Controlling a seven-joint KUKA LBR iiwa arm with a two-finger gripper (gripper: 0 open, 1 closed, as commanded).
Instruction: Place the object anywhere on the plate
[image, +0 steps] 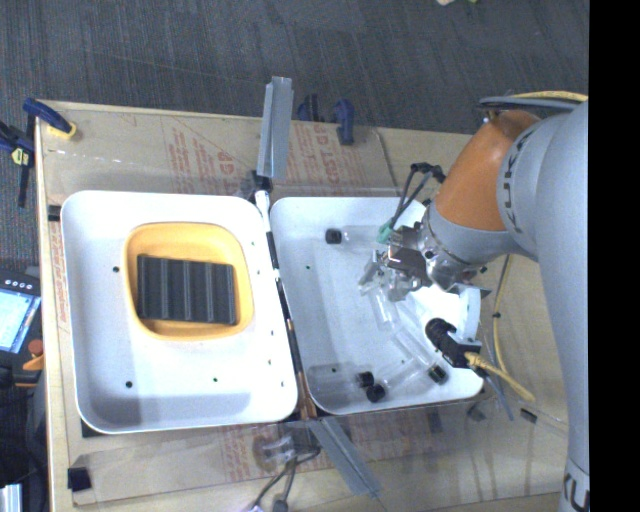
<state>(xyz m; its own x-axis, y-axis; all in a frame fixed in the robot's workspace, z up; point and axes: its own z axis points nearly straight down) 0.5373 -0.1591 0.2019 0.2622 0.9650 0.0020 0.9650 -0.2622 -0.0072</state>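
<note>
Reaching in from the right, I hang my gripper (390, 275) over the right bin (320, 330), near its middle; whether it is spread or closed I cannot tell, since everything below my wrist is a blur of clear plastic and metal. Small dark objects lie in this bin: one (333, 237) near the far wall, another (370, 387) by the near wall, well apart from my tool. In the left bin (100, 380) sits the yellow plate (185, 240), with a dark ribbed block (187, 290) resting on its centre. Nothing I can make out sits between my tips
</note>
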